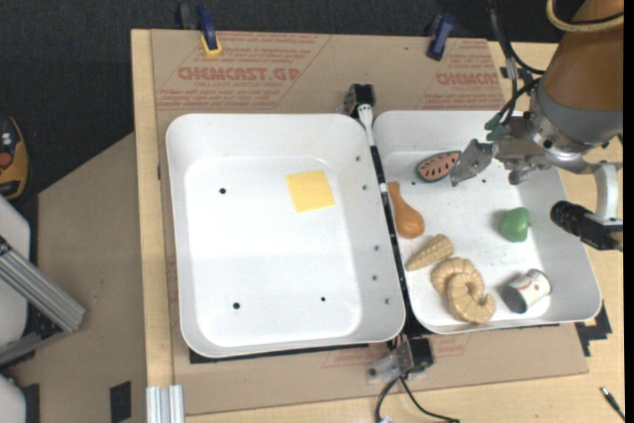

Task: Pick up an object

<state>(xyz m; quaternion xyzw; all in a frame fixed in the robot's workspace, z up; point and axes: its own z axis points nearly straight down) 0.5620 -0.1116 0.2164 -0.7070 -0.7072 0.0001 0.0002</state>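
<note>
Two white bins (198, 243), one yellow square (311, 190) in the left, six items right of it, pincer (492, 159) state unclear, brown board counter (297, 64), dark carpet.

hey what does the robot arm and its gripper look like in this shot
The arm enters from the right: a rounded orange band sits above a grey wrist section. Below it, the gripper is grey metal with dark parts and blocky, angular pieces. Black cables run down alongside the arm, and a black cylindrical fitting sticks out near the right bin's edge.
</note>
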